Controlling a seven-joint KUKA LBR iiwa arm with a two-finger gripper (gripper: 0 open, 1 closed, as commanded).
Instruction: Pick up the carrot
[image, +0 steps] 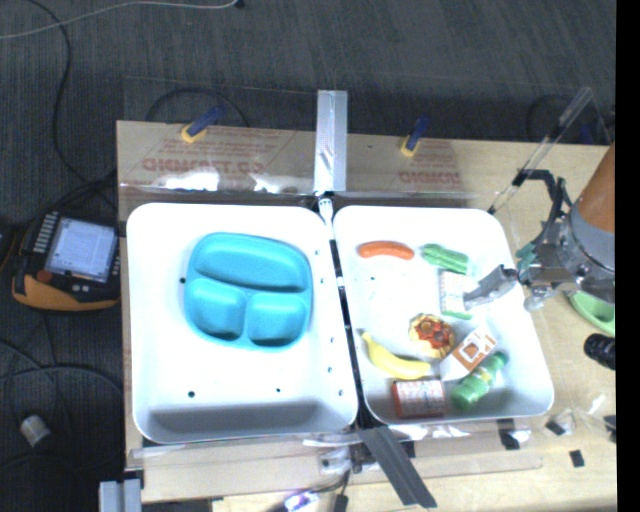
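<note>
The carrot (385, 250) is a short orange piece lying flat at the far left corner of the right bin (520, 330). My gripper (490, 285) reaches in over the bin's right rim, about a hand's width to the right of the carrot and nearer the front. It hangs near a white packet (452, 295), with nothing visibly in it. A green vegetable (445, 258) lies between the carrot and the gripper.
The right bin also holds a banana (395, 358), a pizza-like toy (430, 333), an orange box (473, 348), a green bottle (478, 380) and a red can (418, 398). A blue divided tray (248, 288) sits in the left bin (160, 380).
</note>
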